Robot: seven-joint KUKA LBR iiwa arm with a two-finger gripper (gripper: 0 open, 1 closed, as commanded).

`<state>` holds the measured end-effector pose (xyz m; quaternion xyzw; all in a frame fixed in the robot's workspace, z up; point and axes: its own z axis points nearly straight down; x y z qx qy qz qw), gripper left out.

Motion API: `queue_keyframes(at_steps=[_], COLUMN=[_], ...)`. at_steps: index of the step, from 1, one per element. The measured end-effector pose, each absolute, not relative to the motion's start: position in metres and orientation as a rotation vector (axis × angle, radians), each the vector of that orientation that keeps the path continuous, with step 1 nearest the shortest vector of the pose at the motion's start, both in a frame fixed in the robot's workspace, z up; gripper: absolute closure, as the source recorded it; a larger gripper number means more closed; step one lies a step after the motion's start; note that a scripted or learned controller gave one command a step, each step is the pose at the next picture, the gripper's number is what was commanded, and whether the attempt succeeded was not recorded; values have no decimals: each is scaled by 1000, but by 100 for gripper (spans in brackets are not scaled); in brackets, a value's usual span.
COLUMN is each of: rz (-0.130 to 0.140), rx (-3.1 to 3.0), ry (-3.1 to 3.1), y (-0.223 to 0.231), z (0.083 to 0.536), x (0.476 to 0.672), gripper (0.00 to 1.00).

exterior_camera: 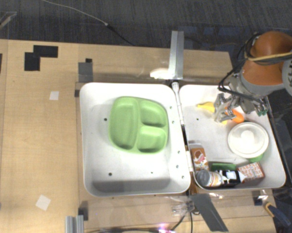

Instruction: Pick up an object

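My gripper hangs over the far part of the right bin, under the orange wrist band. Just left of it lies a yellow object, and a small orange object peeks out at its right. Whether anything sits between the fingers is hidden by the gripper body. A white bowl with a green rim sits just in front of the gripper. Along the bin's near edge lie a can, a dark bottle, a reddish packet and a small brown box.
The left bin holds a green divided plate. A metal post stands at the far end of the wall between the bins. Bare wooden bench spreads to the left.
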<state>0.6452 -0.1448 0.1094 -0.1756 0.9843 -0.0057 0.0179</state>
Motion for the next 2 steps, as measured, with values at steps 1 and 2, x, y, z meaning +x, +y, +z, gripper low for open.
queue_keyframes(at_steps=[1,2], rz=[-18,-3], rx=[-722,-1423], ry=[3037,2793], y=[-209,-205], z=[223,188], x=[660,620], gripper=[100,100])
